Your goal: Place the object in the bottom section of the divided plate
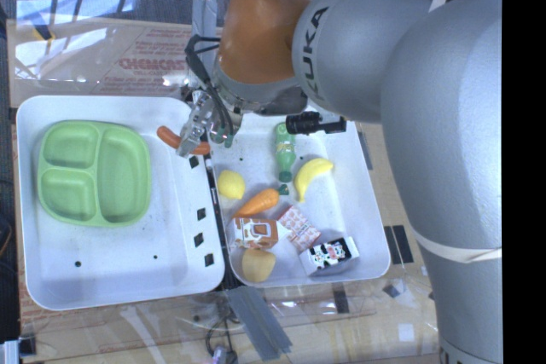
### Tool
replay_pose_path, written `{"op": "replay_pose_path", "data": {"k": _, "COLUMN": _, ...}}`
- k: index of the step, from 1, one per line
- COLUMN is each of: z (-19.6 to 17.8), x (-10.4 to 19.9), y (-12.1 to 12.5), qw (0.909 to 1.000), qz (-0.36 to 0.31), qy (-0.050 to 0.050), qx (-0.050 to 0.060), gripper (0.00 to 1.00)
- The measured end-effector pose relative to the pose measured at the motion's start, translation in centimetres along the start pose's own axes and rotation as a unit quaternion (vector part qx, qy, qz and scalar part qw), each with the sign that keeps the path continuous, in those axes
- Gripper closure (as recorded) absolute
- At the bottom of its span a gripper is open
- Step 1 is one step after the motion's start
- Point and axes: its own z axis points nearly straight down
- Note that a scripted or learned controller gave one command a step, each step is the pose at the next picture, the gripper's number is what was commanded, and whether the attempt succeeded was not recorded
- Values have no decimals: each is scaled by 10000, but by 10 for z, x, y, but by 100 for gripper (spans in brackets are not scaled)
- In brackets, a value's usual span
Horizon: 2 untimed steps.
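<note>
A light green divided plate (94, 173) lies in the left white bin (111, 277), toward its left side. My gripper (196, 136) hangs over the inner right edge of that bin, right of the plate. A small orange-red sausage-shaped object (168, 135) sits between its fingers. One end sticks out to the left, and the other shows just below the fingers. The gripper is shut on it.
The right bin (367, 209) holds a green bottle (284, 147), a banana (311, 175), a lemon (231, 184), a carrot (258, 202), a potato (258, 264) and small cartons (328, 254). The arm's bulk covers the upper right.
</note>
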Motion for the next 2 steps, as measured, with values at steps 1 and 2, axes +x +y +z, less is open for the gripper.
{"op": "replay_pose_path", "data": {"k": 1, "z": 0, "x": 0, "y": 0, "qw": 10000, "qz": 6, "qy": -2, "qx": 0, "gripper": 0}}
{"op": "replay_pose_path", "data": {"k": 2, "z": -11, "x": -1, "y": 0, "qw": 10000, "qz": -11, "qy": -12, "qx": -1, "gripper": 100}}
